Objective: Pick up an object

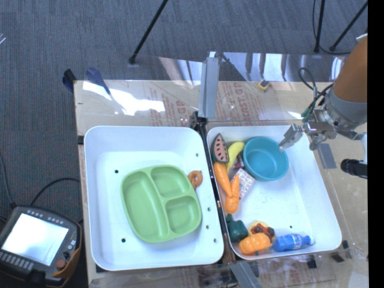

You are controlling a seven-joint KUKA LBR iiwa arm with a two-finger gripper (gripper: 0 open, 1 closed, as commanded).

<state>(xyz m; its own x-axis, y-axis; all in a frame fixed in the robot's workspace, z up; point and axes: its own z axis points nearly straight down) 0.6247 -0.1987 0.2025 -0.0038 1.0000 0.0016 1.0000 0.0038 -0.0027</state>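
Hovering over the right bin's (312, 185) upper right edge, the gripper (298, 138) spreads its fingers wide, holding nothing. Blue bowl (265, 159) lies just beside the near fingertip, toward the left and slightly lower.

A blue bowl (264, 159) is seen upright in the right bin (312, 188), near its back edge. Its opening faces up, and a banana (235, 152) is touching its left side.

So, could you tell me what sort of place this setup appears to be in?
Probably a robotics lab or test cell: a grey arm's gripper works over two white bins of toy food, a teach pendant lies on the carpet, and stand legs rise behind the bench.
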